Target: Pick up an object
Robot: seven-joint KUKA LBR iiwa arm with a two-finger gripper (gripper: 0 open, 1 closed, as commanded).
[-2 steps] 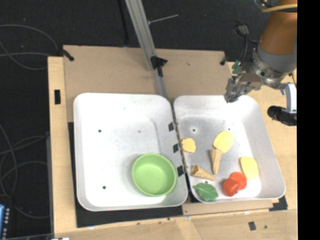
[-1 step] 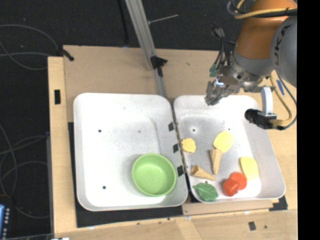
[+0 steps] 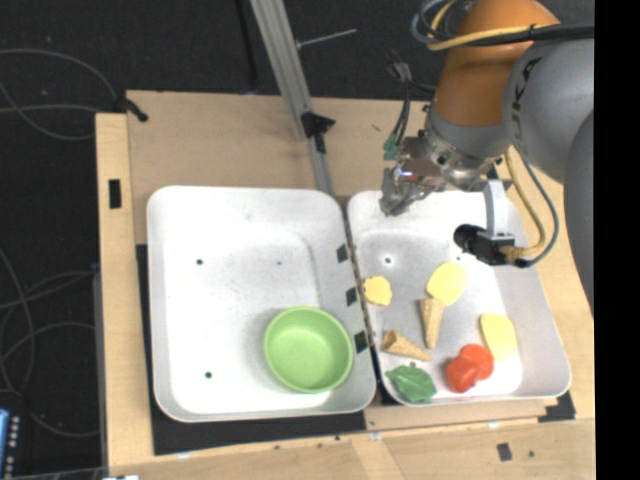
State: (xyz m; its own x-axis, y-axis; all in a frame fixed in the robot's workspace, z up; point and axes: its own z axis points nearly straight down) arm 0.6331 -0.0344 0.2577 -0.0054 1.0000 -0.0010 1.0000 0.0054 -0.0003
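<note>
Right bin [image 3: 530, 363], shallow white plastic tray with rounded corners, speckled floor: holds all candidate items, clustered in its near half.

- Small yellow rounded toy piece [image 3: 377, 291], near the left wall. Smooth, probably hard plastic; light. Take across its narrow width.
- Yellow scoop on a tan cone, toy ice cream [image 3: 439, 296], centre of the bin. Ribbed cone likely grips better than the glossy scoop; the tapered shape may slip out of a pinch.
- Tan wedge-shaped cone piece [image 3: 405, 345], lying flat, just beside the green item. Low profile, hard to get under.
- Dark green leafy toy piece [image 3: 412, 382], against the near wall. Wall crowds the approach.
- Red glossy rounded toy, tomato-like [image 3: 468, 367], near the front. Judged light, stiff and slippery; pinch across the middle.
- Yellow oblong toy block [image 3: 498, 335], just beside the red one. Flattish sides suit a pinch.

Left bin [image 3: 185, 218], same make: carries a light green plastic bowl [image 3: 308, 348], thin rim, near its front right.

End effector [image 3: 401, 194]: over the far left corner of the right bin, well apart from the items. Whether released or clenched cannot be told; nothing is seen in it.

Counter [image 3: 200, 138]: pale wood board.
</note>
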